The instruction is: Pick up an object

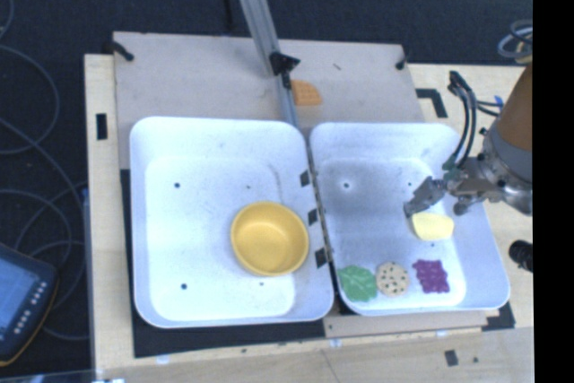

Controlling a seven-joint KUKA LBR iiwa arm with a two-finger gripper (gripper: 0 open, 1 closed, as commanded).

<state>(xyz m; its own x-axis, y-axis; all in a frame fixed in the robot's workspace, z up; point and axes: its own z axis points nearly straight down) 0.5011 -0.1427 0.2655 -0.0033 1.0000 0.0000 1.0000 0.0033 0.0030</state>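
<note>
End effector [437, 204] above a pale yellow object [433, 226] in the right bin [377, 143].
Its fingers spread apart, just over the object; nothing is gripped.

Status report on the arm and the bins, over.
Pincer over right bin, just above yellow piece. Nothing visibly gripped. Green, cookie, purple pieces sit nearby, not blocking.

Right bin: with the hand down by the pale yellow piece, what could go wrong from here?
1. The hand sits at the edge of the pale yellow piece, not centred over it, so it may push it away.
2. The purple piece and cookie lie nearby in the right bin; a shoved piece could knock them.
</note>
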